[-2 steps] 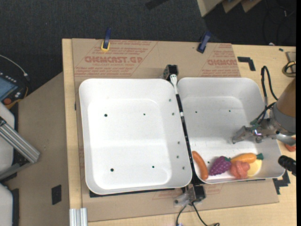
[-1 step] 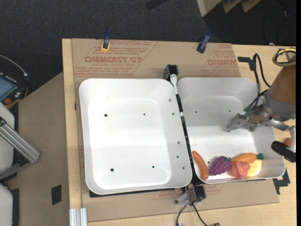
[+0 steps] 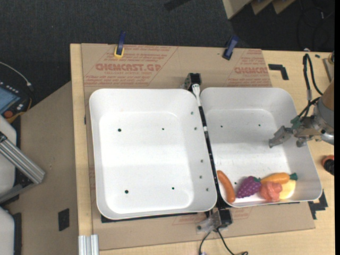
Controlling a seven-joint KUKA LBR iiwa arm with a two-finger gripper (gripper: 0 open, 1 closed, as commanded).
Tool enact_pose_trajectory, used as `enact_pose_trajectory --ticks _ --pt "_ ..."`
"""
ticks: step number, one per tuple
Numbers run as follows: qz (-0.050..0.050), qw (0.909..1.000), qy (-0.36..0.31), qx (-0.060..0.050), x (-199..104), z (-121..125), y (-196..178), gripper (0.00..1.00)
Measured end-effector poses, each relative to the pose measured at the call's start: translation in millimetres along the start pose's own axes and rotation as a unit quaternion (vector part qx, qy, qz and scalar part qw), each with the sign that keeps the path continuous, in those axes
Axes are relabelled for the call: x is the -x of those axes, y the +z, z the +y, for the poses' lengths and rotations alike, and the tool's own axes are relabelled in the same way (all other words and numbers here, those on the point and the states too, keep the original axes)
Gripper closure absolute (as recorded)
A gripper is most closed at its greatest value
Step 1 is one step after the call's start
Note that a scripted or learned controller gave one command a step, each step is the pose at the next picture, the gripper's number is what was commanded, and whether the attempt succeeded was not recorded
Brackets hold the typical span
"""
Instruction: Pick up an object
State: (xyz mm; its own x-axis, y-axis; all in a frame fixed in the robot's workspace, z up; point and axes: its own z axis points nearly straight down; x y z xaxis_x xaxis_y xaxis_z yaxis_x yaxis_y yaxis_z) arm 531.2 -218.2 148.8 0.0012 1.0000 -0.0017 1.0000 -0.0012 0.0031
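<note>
step: we hover jaws (image 3: 280,138) at frame right, open, holding nothing | next: go down to toy grapes (image 3: 248,186), lower right

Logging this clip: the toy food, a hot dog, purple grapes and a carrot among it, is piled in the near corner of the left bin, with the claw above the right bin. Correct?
Not quite. The camera view shows the hot dog, grapes and carrot piled along the near edge of the right bin, not the left bin. The claw is over the right bin, as you said.

Probably a robotics lab: clamped cardboard-topped bench (image 3: 159,62), twin white bins (image 3: 101,158).
</note>
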Motion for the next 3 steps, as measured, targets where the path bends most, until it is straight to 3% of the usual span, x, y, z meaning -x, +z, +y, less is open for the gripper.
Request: enact_pose_trajectory --ticks 1,3 --pt "0.001 1.0000 -0.001 -0.002 -19.4 -12.1 -12.9 0.00" --pt "0.001 1.0000 -0.001 -0.002 -18.9 -11.6 -12.1 0.00"
